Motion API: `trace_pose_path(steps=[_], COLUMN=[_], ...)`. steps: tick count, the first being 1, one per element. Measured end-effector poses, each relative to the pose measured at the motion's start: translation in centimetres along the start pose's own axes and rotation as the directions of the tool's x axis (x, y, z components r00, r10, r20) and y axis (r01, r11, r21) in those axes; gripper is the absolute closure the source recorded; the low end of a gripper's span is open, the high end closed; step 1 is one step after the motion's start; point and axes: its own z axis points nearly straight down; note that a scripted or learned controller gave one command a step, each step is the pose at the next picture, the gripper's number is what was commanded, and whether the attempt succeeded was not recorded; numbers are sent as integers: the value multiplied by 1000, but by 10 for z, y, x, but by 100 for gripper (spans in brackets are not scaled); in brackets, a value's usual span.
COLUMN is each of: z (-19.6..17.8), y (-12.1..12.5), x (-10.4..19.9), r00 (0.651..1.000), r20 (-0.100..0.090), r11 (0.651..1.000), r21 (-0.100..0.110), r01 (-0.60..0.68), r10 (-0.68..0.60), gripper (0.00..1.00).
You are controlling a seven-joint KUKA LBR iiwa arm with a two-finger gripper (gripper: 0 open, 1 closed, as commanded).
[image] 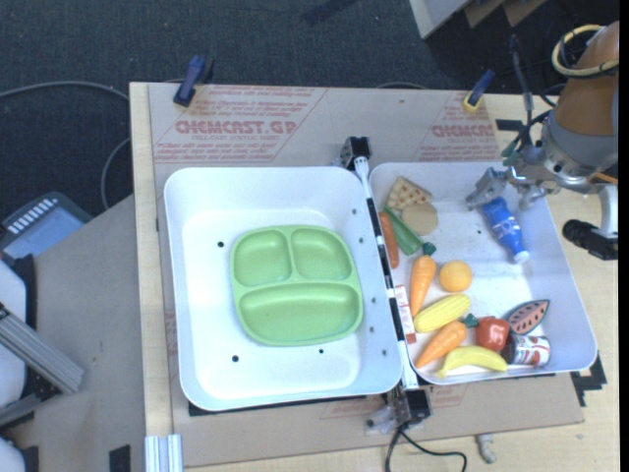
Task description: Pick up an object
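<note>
The right bin (575,293) holds several toy foods. A blue bottle (507,229) lies on its side near the bin's far right corner. My gripper (506,193) hangs just over the bottle's upper end, reaching in from the right. Its two grey fingers (480,193) are spread apart, one on each side of that end, not closed on it. Further down lie an orange ball (454,276), an upright carrot (421,281), a corn cob (440,313), a second carrot (442,342), a banana (472,362), a red tomato (491,333) and a small can (532,350).
The left bin (197,264) carries a green divided plate (295,283). Crackers (407,193) and a brown lump (422,219) sit at the right bin's far left, beside a thin carrot (390,240). Blue clamps (190,80) grip the board's far edge.
</note>
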Motion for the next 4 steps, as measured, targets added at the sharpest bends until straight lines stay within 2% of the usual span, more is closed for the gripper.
trace_pose_path(steps=[1, 2, 3, 4], z=[63, 51, 64, -1], y=[-7, -6, 24, -46], x=[-17, -17, 52, 85], r00=[1000, 1000, 1000, 1000], r20=[-4, -1, -3, 0], r11=[1000, 1000, 1000, 1000], r21=[1, -2, 12, -1], r01=[2, 3, 2, 1], r10=[-2, -3, -2, -1], gripper=[0, 100, 100, 100])
